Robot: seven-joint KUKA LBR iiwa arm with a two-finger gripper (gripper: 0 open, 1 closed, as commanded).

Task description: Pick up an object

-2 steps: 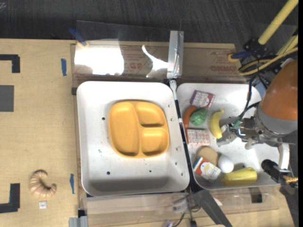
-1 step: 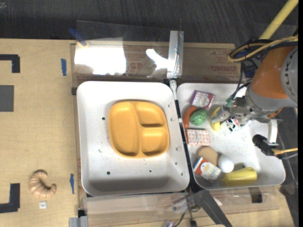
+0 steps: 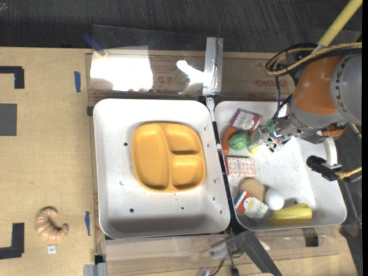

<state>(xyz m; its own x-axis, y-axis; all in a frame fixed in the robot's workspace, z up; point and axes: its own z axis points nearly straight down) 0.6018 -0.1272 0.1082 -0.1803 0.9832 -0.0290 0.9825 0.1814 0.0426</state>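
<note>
Objects (image 3: 253,177) crowd the right bin (image 3: 322,211) on a cardboard-topped bench (image 3: 40,171).

The cardboard-topped bench (image 3: 40,154) bears two white bins (image 3: 109,154) and a croissant-shaped toy (image 3: 52,223).

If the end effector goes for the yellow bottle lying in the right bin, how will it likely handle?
The yellow bottle lies on its side near the right bin's front wall, so a nudge would probably roll it. Its rounded, smooth-looking body may slip from a pinch. The white ball touching it would likely shift too.
</note>
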